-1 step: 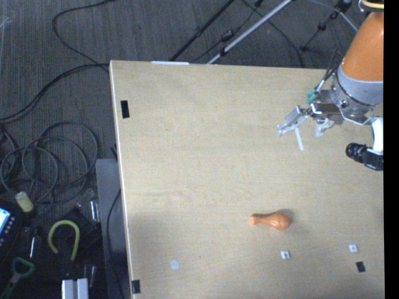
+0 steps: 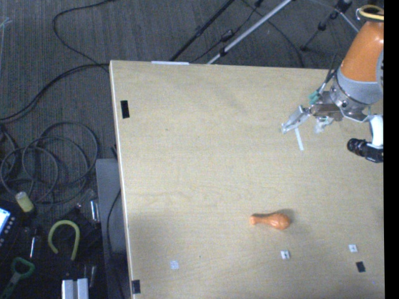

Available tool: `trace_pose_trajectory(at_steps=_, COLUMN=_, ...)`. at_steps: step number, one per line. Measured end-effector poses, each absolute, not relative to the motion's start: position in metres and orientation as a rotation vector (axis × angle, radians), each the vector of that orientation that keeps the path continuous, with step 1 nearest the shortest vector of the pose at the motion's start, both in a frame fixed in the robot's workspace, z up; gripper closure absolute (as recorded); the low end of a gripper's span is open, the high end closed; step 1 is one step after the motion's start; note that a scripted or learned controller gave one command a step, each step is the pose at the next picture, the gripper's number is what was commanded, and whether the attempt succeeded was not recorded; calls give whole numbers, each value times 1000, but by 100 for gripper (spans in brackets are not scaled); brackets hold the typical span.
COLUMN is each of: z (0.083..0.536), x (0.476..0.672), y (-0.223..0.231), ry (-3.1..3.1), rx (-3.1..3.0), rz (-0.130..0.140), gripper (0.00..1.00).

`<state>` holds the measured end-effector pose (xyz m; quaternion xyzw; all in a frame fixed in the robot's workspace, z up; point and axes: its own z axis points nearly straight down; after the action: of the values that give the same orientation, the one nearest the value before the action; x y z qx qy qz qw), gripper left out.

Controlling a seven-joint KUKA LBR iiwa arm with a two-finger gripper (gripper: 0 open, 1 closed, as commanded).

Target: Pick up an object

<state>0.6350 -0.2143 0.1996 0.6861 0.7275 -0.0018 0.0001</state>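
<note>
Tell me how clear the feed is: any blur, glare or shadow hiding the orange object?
Camera view: soft and grainy overall; the orange object is evenly lit, with no glare and only a faint shadow beside it; the tool looks pale and blurred against the tan board; the floor cables sit in dimmer light.

Single fixed camera, high above the bench, looking down at a slant from fairly far off. The wooden benchtop (image 2: 237,167) fills centre and right of frame, with floor and cables (image 2: 50,154) along the left and top. The arm (image 2: 365,55) enters at upper right.
</note>
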Motion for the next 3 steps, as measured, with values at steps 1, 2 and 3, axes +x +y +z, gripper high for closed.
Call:
trace_pose_trajectory(at_steps=1, z=127, x=664, y=-223, ry=2433, rx=1986, rz=-5, gripper=0)
trace_pose_trajectory(at_steps=2, z=84, x=669, y=-222, ry=2676, rx=1644, rz=-3, gripper=0)
trace_pose_trajectory(at_steps=3, z=94, x=670, y=-221, ry=2674, rx=1642, rz=-3, gripper=100)
